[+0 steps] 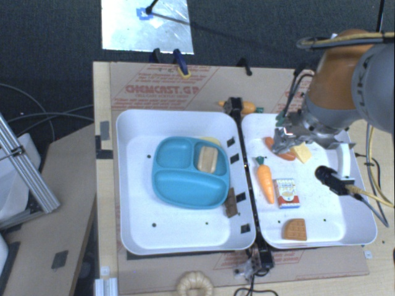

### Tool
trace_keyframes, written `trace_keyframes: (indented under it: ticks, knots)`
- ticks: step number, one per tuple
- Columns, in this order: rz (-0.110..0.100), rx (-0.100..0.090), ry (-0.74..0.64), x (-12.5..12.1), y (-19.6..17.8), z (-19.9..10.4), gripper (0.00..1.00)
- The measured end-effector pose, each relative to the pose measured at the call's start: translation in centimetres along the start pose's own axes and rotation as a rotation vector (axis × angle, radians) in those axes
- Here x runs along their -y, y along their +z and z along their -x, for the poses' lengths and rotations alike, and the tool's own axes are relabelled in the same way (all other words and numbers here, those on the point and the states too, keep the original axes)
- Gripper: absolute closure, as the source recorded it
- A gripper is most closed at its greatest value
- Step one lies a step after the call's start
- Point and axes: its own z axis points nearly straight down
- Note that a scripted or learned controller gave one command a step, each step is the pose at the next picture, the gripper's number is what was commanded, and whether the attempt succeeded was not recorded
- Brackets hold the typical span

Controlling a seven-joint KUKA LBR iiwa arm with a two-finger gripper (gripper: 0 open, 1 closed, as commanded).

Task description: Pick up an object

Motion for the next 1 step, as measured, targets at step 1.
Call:
trace_keyframes:
  ticks: [1]
  knots:
    - [0.001, -0.001, 0.001, -0.45, -0.08, 0.48, 1.0]
